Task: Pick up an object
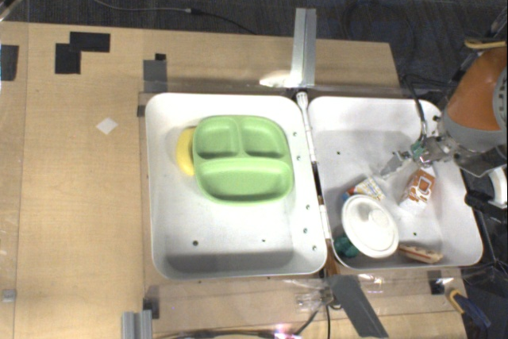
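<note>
Gripper (pixel 416 154) low over the right bin (pixel 349 123); finger opening cannot be told. A brown-and-white packet (pixel 420 186) lies just below it, a white round lid (pixel 370 225) farther down-left. Well to its left, the left bin (pixel 167 202) holds a green divided plate (pixel 240 157).

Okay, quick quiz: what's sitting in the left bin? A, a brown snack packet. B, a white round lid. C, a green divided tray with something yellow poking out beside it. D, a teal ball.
C: the green divided tray lies in the left bin, with a yellow object showing at its left edge; the white round lid and the snack packet lie in the right bin.
</note>
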`<state>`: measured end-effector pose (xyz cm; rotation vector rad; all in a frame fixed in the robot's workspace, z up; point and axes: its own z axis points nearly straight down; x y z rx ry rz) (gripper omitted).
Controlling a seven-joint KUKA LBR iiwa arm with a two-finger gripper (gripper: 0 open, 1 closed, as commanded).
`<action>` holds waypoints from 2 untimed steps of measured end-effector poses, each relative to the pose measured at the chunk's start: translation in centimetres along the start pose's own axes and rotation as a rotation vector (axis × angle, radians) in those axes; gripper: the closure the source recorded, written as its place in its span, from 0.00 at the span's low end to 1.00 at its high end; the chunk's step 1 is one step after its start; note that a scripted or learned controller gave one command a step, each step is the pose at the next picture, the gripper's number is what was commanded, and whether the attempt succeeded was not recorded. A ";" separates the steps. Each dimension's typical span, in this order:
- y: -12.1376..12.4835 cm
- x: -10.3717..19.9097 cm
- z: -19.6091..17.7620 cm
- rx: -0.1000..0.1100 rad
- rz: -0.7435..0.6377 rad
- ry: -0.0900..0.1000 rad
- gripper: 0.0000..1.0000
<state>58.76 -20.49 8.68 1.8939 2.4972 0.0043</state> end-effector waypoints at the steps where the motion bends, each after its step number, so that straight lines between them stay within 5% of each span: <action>1: -4.2 1.1 -2.5 0.002 -0.218 0.001 0.00; 2: -8.6 5.2 -0.3 -0.005 -0.001 -0.005 0.00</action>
